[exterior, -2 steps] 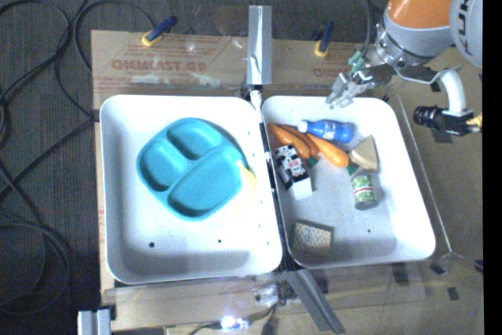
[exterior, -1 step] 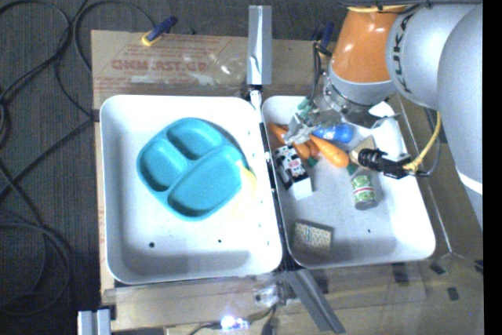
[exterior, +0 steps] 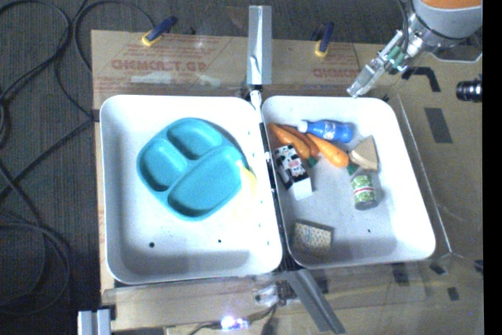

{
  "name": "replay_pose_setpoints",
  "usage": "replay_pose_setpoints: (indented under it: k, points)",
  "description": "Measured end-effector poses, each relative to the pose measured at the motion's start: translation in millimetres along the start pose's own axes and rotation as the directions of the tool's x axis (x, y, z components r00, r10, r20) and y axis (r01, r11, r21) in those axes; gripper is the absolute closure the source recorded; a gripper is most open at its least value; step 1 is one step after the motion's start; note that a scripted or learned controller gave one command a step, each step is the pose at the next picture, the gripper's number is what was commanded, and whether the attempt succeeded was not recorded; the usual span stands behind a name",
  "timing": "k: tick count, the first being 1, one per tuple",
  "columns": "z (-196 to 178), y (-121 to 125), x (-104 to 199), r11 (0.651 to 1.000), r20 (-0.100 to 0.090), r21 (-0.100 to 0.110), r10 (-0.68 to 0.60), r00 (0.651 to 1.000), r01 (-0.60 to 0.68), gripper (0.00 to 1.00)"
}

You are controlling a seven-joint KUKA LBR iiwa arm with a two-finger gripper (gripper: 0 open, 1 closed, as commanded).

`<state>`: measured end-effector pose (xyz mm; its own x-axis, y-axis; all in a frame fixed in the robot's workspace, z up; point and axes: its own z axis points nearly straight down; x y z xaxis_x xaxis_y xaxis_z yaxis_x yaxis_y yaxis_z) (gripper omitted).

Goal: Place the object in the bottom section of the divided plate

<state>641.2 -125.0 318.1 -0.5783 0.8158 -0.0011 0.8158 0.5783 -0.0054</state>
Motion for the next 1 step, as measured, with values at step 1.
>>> replay_pose_setpoints:
  k: [1]
  points:
    - [-98.0,12.7,-30.5,1.0,-0.002,-0.002,-0.029,1.0,0.029,1.0]
